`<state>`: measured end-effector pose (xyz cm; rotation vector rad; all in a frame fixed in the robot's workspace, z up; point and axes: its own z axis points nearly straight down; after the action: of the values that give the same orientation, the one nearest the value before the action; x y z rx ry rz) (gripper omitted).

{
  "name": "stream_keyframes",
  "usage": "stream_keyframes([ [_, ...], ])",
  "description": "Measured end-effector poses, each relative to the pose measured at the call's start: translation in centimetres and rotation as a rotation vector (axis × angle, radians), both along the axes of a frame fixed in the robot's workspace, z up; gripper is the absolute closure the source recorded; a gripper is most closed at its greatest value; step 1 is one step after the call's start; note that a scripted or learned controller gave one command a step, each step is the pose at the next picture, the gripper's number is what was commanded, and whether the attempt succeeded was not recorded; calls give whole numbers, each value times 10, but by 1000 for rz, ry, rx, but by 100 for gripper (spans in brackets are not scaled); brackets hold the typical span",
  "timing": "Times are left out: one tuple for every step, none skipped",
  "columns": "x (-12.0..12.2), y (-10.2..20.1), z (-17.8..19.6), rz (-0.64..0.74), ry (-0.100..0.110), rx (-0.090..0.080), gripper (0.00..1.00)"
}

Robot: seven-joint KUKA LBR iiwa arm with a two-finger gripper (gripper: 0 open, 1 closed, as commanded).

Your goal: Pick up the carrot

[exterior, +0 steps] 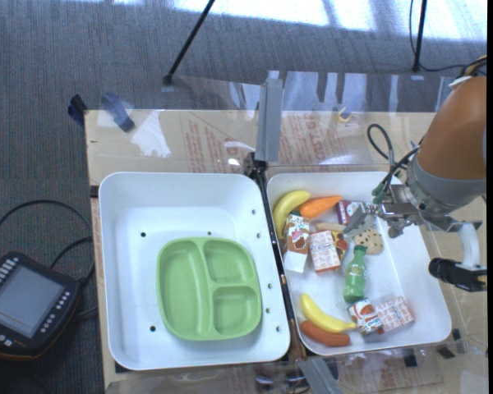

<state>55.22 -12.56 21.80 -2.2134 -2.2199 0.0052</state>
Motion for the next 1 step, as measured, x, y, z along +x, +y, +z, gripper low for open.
stream_keyframes([
  [13, 25, 18, 63, -3, 0, 0],
])
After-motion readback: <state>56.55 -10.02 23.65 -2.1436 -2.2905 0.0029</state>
